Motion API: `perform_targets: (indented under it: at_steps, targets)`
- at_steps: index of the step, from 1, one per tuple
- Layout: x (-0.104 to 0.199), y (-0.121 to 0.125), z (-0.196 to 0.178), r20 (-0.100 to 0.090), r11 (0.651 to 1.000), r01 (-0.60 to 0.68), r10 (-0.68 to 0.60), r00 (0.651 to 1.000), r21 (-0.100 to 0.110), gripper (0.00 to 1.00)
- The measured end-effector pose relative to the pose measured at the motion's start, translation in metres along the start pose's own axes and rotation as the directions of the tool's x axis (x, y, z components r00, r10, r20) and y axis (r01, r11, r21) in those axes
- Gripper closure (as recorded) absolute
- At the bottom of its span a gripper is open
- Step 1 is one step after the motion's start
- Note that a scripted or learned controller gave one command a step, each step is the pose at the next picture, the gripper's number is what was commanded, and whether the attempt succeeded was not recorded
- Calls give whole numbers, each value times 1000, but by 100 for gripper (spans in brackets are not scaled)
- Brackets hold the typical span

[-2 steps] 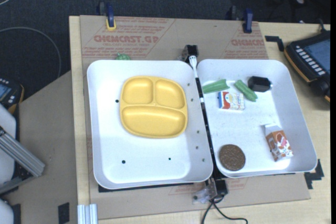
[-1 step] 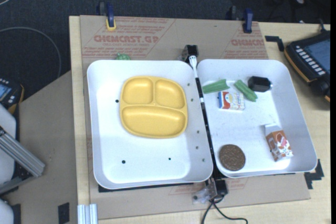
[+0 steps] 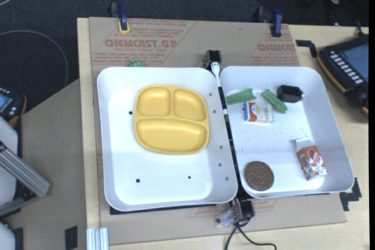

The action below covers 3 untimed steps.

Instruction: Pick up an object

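The right bin (image 3: 328, 126) holds several small objects. Two green pieces lie near its back: one (image 3: 239, 96) at the left, another (image 3: 273, 100) beside a black lump (image 3: 289, 93). A small white and red packet (image 3: 258, 112) lies just in front of them. A brown round disc (image 3: 258, 175) rests at the front left of that bin. A brown and white carton (image 3: 310, 161) lies near the front right wall.
The left bin (image 3: 117, 143) carries a yellow divided plate (image 3: 171, 119). Blue clamps (image 3: 122, 16) (image 3: 276, 21) hold the cardboard board at the back. A black and orange handheld pendant (image 3: 348, 64) lies at the bench's right.
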<state>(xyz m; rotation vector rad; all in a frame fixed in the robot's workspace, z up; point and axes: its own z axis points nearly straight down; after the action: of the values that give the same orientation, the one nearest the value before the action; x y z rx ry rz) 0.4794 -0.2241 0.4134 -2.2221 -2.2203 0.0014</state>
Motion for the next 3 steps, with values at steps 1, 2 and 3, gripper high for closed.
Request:
perform_targets:
  at_steps: [1,2,3]
  targets:
    - [2,0,-38,3,1000,2,-2,1000,-7,100]
    - [0,0,19,-1,1000,0,0,1000,1,100]
    - [0,0,-56,4,1000,2,-2,1000,-8,100]
